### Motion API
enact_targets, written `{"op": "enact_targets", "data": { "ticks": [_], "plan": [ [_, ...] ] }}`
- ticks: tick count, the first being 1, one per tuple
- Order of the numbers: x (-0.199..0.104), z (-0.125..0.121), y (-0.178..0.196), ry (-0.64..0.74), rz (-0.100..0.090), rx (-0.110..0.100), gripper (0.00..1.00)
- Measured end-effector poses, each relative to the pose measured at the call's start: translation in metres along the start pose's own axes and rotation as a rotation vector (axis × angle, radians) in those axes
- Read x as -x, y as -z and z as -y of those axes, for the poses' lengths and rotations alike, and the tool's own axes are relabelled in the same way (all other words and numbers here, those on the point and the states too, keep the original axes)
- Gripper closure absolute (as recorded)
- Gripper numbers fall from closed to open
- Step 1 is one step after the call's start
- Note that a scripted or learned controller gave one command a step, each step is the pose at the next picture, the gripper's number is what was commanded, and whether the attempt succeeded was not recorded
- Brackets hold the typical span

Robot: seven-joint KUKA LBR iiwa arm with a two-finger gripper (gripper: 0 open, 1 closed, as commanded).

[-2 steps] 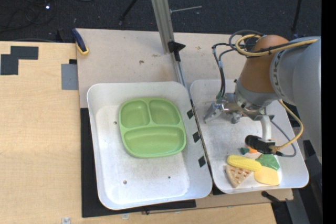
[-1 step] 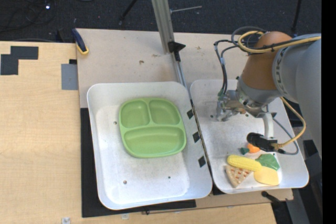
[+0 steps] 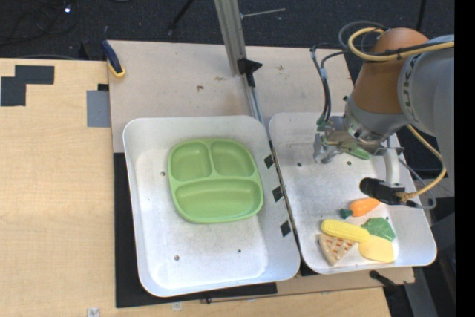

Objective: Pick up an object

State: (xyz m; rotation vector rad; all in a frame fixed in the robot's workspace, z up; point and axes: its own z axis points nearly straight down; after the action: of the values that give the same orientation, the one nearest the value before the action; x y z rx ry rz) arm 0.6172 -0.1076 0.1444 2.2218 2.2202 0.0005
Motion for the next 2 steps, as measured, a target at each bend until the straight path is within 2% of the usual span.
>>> {"op": "enact_targets", "data": {
  "ticks": [2],
  "plan": [
    [0.009, 0.006, 0.125, 0.001, 0.001, 0.005, 1.0]
  ]
}}
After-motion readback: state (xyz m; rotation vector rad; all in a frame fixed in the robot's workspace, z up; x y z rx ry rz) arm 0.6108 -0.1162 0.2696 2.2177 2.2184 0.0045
